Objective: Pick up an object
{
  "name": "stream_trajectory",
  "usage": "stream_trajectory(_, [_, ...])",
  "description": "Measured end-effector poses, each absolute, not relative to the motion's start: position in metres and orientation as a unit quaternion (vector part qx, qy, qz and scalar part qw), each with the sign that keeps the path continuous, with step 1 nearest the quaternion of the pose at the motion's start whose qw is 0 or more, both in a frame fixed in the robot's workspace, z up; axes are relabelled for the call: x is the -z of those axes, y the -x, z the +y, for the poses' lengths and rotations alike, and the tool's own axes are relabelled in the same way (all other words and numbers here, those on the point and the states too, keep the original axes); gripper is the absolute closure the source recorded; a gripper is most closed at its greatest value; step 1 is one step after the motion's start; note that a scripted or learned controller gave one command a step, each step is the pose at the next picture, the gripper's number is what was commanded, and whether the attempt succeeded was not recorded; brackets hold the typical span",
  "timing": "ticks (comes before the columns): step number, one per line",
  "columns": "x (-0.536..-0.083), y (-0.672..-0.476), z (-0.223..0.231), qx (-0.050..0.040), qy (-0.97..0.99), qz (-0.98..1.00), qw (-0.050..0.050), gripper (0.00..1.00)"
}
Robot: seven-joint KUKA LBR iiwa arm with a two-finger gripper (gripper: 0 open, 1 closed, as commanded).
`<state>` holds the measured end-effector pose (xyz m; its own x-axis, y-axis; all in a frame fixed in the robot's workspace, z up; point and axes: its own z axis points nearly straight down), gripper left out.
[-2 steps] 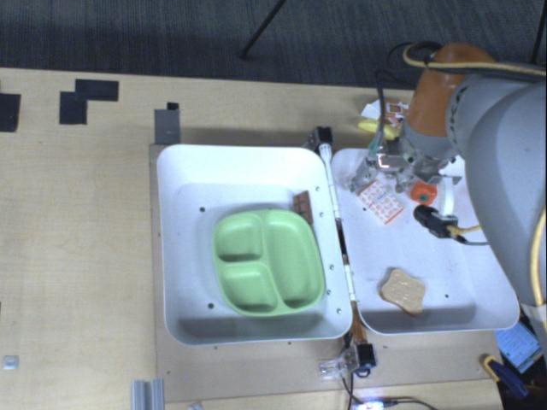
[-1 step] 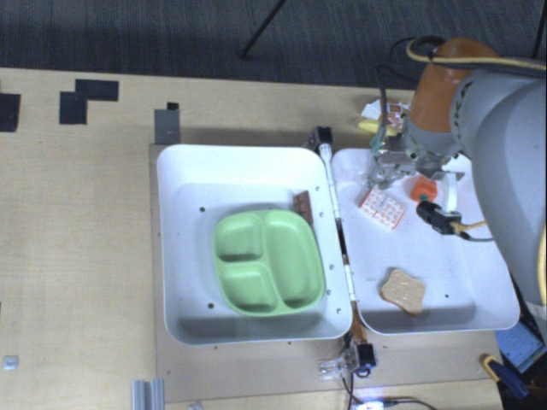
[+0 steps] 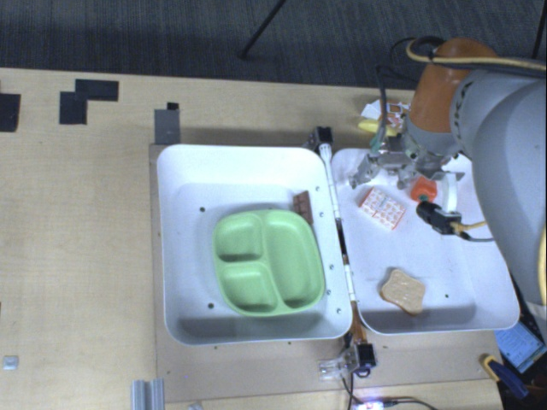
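In the right bin (image 3: 479,310), a white packet with a red pattern (image 3: 381,208) lies near the back. A tan, bread-like piece (image 3: 402,290) rests near the front. A small red-orange thing (image 3: 423,188) sits at the back, right of the packet. My gripper (image 3: 382,178) hovers at the back of this bin, just above the packet's far edge. It is open, with nothing between its fingers. The left bin (image 3: 184,229) holds a green divided plate (image 3: 267,261), with a small brown thing (image 3: 302,203) at the plate's far right corner.
The grey arm with its orange band (image 3: 449,84) fills the upper right and overhangs the right bin's back edge. A ridge (image 3: 338,229) separates the two bins. Black markers (image 3: 85,101) lie on the bench at the back left.
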<state>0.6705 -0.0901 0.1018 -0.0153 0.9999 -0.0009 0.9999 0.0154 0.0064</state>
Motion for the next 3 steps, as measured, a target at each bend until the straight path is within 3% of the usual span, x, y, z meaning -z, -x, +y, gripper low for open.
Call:
stream_trajectory(1, [-0.114, -0.672, -0.09, -0.0031, -0.7, 0.715, 0.005, 1.0])
stream_trajectory(2, [-0.113, -0.672, -0.089, -0.0029, -0.699, 0.715, 0.004, 0.0])
stream_trajectory(3, [-0.086, -0.612, -0.091, -0.0011, -0.706, 0.708, 0.001, 0.0])
